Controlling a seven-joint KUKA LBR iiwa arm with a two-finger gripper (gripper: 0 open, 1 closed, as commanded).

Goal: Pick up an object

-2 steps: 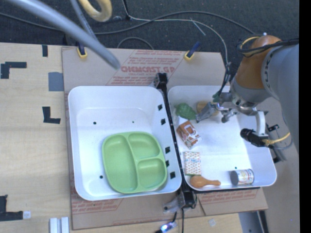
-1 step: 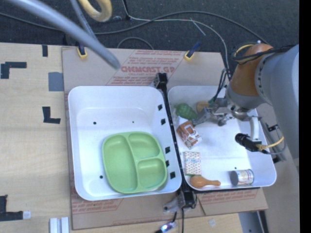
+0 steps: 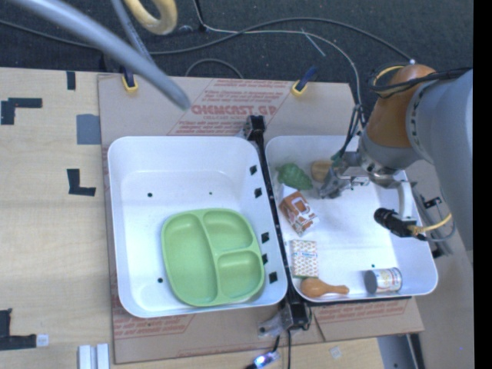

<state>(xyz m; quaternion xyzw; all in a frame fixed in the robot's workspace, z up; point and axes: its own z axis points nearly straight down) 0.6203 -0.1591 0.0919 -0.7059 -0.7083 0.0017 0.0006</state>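
The right bin (image 3: 400,252) holds several small objects. A green soft item (image 3: 294,176) lies at its back left, with a tan piece (image 3: 320,169) beside it. An orange-and-white packet (image 3: 297,212) and a checkered packet (image 3: 304,258) lie along the left wall. A tan wooden spoon-like item (image 3: 324,287) and a small can (image 3: 383,280) rest at the front. My gripper (image 3: 332,184) is low in the back of this bin, just right of the green item and the tan piece.
The left bin (image 3: 131,206) carries a green divided plate (image 3: 213,257). A black divider (image 3: 265,198) runs between the bins. Cables cross the dark floor behind the bench, and a black fitting (image 3: 393,222) on the arm hangs over the right bin.
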